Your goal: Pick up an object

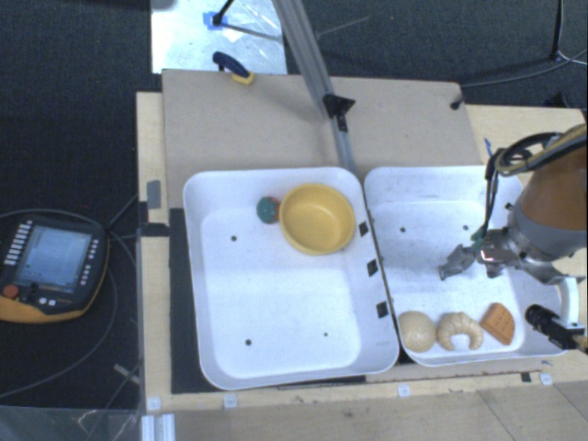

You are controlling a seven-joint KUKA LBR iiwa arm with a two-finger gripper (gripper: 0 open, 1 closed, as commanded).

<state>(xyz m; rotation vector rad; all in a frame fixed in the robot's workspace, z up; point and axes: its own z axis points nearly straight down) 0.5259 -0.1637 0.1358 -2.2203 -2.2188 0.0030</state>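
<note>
the gripper (pixel 457 265) hung over the bare middle of the right bin (pixel 418 191), reaching in from the right below the arm's orange band. its fingers were small and blurred from above; they looked to be drawn close together with nothing between them, though that is hard to be sure of. along the near wall of the right bin, below the gripper, three things lay in a row: a pale round bun (pixel 416 331) nearest the divide between the bins, a croissant (pixel 460 330) just beside it, and an orange waffle-like piece (pixel 499 322) at the far right. none touched the gripper. in the left bin (pixel 276 329), across that divide, a yellow bowl (pixel 317 219) sat toward the far wall with a small green ball (pixel 267 209) touching its left side.
</note>
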